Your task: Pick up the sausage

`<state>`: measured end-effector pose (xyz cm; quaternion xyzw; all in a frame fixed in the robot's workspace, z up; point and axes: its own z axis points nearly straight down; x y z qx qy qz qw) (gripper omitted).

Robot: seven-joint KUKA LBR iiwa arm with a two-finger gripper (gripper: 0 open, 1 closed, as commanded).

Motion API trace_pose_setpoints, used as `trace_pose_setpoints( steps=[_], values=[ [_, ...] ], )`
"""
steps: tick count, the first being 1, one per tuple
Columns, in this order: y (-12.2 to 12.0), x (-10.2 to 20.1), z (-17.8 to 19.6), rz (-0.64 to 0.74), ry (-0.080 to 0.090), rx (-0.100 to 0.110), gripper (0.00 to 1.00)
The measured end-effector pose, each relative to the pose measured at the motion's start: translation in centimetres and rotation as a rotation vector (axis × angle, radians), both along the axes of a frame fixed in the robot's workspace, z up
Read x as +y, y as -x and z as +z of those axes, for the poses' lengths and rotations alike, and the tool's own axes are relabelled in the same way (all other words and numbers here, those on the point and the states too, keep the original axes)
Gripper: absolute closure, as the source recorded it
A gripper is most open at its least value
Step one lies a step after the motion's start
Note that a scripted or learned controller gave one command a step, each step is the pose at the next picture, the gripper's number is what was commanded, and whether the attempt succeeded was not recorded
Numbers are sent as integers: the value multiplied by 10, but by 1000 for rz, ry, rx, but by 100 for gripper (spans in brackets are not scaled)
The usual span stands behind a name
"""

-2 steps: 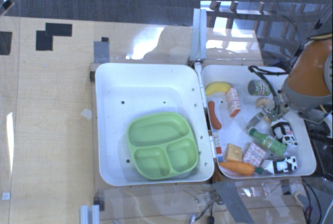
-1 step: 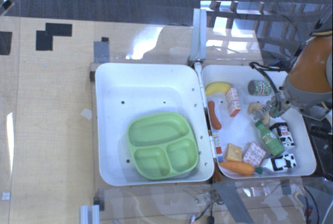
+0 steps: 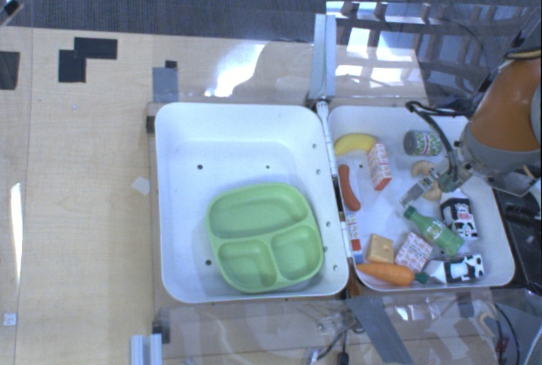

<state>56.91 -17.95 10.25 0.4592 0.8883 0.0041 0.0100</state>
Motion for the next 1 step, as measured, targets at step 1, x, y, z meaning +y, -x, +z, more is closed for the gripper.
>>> trace_pose_setpoints(
  steps=[1],
  values=[
    [21, 64, -11, 456, 9, 4, 0]
  ],
)
